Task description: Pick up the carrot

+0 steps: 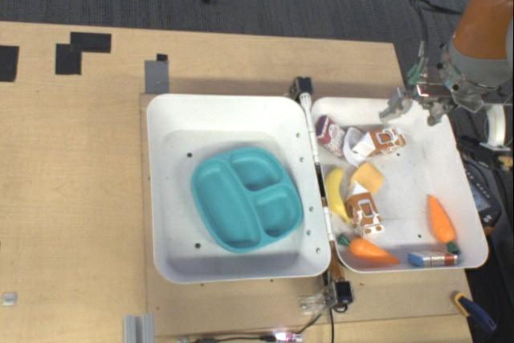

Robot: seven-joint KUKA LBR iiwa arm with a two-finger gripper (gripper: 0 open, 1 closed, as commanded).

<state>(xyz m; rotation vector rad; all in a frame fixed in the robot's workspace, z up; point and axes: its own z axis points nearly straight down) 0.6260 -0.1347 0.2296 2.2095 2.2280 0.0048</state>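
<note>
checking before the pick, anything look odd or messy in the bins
Nothing spilled or broken. The right bin is cluttered: two carrots lie apart among jumbled items. The teal tray sits askew in the left bin.

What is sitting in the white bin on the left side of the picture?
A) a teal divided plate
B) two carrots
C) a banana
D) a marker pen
A: the left bin holds a teal divided plate, while the banana, both carrots and the marker pen all lie in the right bin.
</note>
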